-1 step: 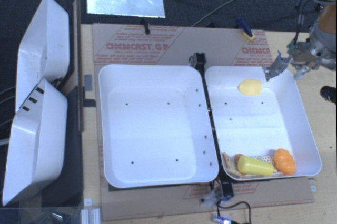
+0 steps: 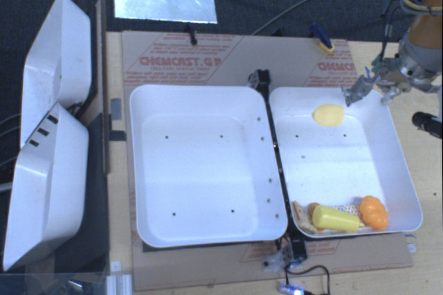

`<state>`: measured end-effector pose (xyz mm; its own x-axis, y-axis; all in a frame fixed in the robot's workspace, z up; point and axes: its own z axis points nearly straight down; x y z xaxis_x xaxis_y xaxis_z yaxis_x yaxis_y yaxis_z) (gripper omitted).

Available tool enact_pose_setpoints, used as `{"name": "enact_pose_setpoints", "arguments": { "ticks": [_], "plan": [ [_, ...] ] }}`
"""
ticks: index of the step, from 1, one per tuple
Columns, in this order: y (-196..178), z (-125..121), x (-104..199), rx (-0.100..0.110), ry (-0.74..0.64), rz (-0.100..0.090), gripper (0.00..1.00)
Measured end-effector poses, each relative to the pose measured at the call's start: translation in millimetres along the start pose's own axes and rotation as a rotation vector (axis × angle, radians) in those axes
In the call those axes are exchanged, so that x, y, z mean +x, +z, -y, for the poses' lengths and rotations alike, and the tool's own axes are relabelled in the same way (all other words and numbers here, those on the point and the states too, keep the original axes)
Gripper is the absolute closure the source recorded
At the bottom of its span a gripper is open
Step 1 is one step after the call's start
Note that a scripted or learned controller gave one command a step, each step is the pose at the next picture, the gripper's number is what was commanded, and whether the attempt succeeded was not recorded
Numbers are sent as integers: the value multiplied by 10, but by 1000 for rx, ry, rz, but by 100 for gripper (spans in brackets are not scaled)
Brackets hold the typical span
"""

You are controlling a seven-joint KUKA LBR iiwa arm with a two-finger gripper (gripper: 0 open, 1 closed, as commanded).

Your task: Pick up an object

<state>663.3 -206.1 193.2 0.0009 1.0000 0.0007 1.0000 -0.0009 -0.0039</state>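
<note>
A pale yellow rounded object (image 2: 328,115) lies near the far edge of the right bin (image 2: 394,141). At that bin's near edge lie a yellow bottle-shaped object (image 2: 335,219), an orange fruit-like object (image 2: 374,212) and a tan flat item (image 2: 304,212) beneath them. My gripper (image 2: 371,91) hangs over the right bin's far right corner, just right of the pale yellow object, its two fingers apart and holding nothing.
The left bin (image 2: 204,162) sits beside the right one, with a black clamp (image 2: 261,79) between them at the far edge. Spare white bins (image 2: 48,148) lean at the far left. A blue-and-yellow clip (image 2: 322,37) lies on the board.
</note>
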Motion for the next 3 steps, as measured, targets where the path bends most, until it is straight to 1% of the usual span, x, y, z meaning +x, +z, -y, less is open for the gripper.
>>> {"name": "enact_pose_setpoints", "arguments": {
  "ticks": [1, 2, 3],
  "plan": [
    [-194, 112, 308, -7, 25, 1, 0],
    [-222, 516, 4, -5, 2, 2, 0],
    [1158, 113, 19, 7, -2, -2, 0]
  ]
}}
